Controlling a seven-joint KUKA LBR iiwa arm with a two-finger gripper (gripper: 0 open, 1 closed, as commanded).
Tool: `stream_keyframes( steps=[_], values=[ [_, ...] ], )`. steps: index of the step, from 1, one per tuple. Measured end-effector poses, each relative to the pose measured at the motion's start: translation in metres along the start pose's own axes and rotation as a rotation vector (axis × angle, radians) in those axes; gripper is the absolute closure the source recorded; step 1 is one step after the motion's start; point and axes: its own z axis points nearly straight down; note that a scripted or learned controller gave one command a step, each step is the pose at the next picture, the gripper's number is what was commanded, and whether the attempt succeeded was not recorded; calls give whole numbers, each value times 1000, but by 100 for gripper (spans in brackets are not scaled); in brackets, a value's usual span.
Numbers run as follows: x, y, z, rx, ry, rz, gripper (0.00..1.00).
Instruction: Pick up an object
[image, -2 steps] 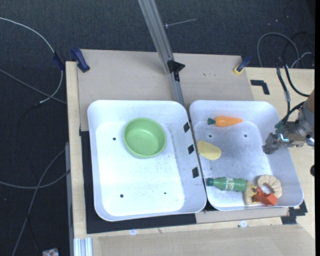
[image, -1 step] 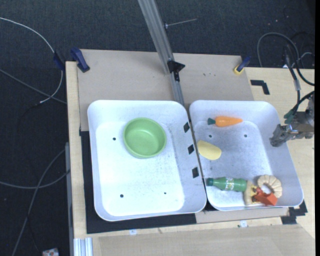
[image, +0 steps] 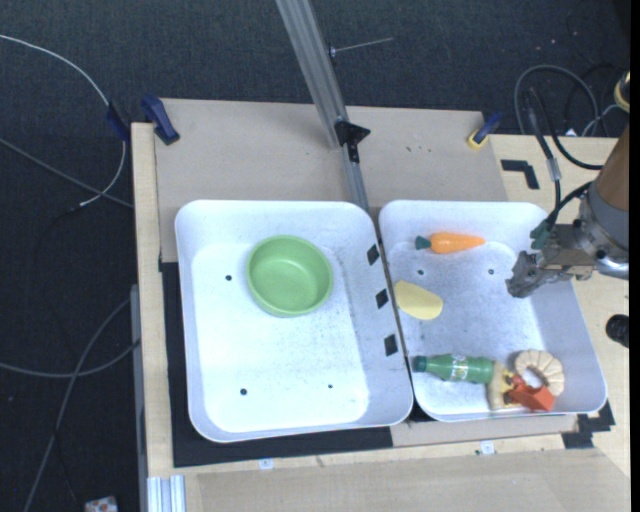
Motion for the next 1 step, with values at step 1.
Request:
stream_keyframes(
  steps=[1],
  values=[
    [63, 3, 12, 6, 1, -1, 100]
  ],
)
